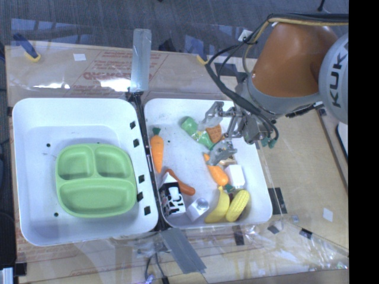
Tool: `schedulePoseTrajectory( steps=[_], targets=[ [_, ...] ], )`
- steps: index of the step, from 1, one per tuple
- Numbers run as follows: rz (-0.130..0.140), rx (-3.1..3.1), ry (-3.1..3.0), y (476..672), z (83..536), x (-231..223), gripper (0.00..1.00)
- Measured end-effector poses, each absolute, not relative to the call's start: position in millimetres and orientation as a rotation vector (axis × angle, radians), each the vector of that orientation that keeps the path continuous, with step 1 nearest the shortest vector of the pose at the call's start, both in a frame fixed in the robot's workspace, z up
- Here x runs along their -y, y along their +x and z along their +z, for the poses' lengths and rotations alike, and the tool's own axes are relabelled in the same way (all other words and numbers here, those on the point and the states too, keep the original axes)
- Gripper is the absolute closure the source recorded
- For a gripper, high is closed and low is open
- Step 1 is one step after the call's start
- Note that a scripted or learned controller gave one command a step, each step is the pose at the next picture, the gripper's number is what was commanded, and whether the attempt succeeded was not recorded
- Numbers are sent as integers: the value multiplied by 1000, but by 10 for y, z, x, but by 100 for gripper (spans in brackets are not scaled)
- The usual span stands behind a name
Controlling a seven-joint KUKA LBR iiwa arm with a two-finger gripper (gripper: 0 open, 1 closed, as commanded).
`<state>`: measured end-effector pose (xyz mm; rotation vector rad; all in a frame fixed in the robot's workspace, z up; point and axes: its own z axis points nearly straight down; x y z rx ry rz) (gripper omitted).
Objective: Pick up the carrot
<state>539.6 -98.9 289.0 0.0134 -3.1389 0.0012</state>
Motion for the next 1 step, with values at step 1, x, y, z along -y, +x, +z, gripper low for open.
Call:
schedulePoseTrajectory(
  steps=[1],
  targets=[
    [-2, 3131, -18, 5448, 1926, 1570, 0]
  ],
)
